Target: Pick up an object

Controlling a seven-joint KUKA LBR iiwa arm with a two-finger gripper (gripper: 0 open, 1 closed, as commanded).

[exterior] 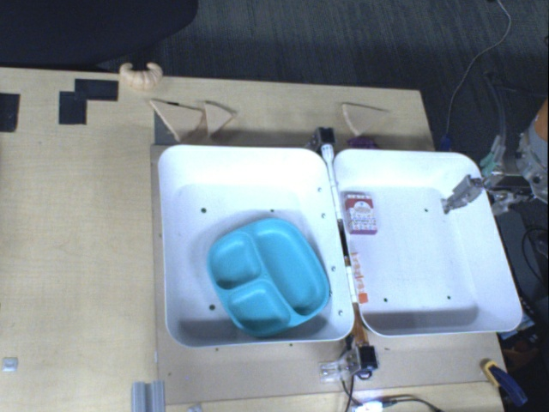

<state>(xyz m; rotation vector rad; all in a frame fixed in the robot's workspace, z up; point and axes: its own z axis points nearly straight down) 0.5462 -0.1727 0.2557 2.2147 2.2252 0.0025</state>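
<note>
A small red and white packet (pixel 359 213) lies flat in the right bin (pixel 429 307), close to its left wall. In the left bin (pixel 184 230) a blue divided plate (pixel 269 275) rests toward the front. My gripper (pixel 461 196) hangs over the right bin's far right rim, well to the right of the packet and apart from it. Nothing shows in its grasp. The arm reaches in from the right edge of the view.
A divider strip (pixel 340 230) with orange marks runs between the two bins. Cables and a connector (pixel 356 363) lie at the front of the bench. The tan benchtop (pixel 77 247) spreads to the left. A beige knob (pixel 140 75) sits at the back left.
</note>
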